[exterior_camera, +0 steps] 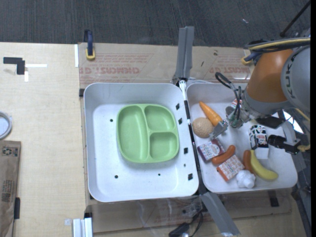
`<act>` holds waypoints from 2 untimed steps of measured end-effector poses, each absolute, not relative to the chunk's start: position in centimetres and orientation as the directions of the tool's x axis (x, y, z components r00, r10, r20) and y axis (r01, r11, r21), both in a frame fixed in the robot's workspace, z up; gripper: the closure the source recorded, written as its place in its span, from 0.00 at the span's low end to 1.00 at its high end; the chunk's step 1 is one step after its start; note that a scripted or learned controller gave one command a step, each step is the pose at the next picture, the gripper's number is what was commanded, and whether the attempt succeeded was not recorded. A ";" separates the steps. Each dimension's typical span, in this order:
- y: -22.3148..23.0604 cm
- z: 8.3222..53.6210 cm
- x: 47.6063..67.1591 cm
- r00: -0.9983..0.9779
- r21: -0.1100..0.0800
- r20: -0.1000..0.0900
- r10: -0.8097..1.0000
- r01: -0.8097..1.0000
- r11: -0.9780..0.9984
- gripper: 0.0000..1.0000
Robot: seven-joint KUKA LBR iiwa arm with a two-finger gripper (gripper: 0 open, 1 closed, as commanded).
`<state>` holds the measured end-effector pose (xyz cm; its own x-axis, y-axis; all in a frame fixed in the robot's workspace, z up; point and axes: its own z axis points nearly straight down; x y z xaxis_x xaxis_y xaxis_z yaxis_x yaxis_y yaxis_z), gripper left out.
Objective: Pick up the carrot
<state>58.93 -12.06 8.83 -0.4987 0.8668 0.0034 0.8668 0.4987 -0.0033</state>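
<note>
The orange carrot [211, 113] lies slantwise in the upper left of the right bin [289, 180], just above a round bread roll [202, 127]. My gripper [220, 128] reaches in from the right under the orange-banded wrist and hangs low, right beside the carrot's lower right end and next to the roll. Nothing is visibly held in it.
The right bin also holds a sausage [223, 155], two small packets [210, 149] [230, 168], a banana [261, 167], a white lump [245, 179] and a cow-print carton [258, 137]. A green divided plate [147, 132] sits in the left bin [98, 147].
</note>
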 end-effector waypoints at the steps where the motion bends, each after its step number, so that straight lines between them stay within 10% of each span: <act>1: -12.1 9.4 59.0 -0.496 -0.006 0.005 0.868 0.868 0.496 1.00; 2: -19.1 13.3 56.8 -0.456 -0.002 0.001 0.890 0.890 0.456 1.00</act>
